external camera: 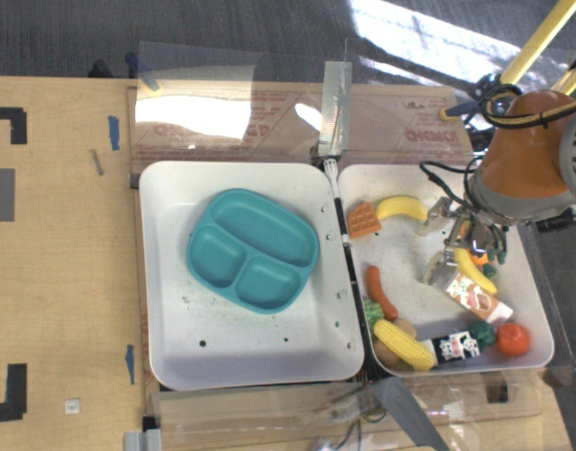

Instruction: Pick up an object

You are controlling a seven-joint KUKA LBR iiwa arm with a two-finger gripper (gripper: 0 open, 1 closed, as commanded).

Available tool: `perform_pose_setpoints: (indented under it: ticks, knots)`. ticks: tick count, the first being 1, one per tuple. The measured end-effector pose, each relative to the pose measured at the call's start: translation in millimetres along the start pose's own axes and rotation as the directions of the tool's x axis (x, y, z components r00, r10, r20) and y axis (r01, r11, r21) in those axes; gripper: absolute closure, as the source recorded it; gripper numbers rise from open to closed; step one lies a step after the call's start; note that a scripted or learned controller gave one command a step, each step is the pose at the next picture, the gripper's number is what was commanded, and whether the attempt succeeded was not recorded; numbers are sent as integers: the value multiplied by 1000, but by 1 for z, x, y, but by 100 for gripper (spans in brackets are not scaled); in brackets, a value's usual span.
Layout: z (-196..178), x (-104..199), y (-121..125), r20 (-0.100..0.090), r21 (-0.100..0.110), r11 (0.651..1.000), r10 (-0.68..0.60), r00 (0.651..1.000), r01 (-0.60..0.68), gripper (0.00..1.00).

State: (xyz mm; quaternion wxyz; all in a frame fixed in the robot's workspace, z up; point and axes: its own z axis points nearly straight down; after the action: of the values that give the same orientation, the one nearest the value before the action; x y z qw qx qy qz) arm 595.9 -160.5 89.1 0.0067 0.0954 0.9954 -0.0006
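End effector (pixel 444 263) over right bin (pixel 537 285), carton (pixel 477 299) print unreadable

Two bins set side by side on bench (pixel 62 280). Divided plate (pixel 254 250) laid at centre of left bin (pixel 165 346). Right bin (pixel 532 280): waffle (pixel 362 219) and banana (pixel 401 209) placed near far edge; sausage (pixel 381 292) by left edge; corn (pixel 404 343), carton (pixel 457 347), tomato (pixel 513 338) lined along near edge.

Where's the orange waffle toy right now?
The orange waffle-patterned toy lies in the right white bin, at its upper-left corner by the divider, just left of a yellow banana and above a red sausage.
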Motion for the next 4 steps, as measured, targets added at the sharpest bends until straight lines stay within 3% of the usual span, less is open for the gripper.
perform_pose_setpoints:
  ticks: [1, 2, 3, 4]
  knots:
    - [-1, 55, -71, -5, 1, 1000, -29, 1000, 29, 0]
    - [-1, 69, -44, 0, 1, 1000, -28, 1000, 28, 0]
    - [-2, 69, -39, 0, 3, 994, -112, 994, 112, 0]
    - [-4, 94, -31, 18, 4, 997, -81, 997, 81, 0]
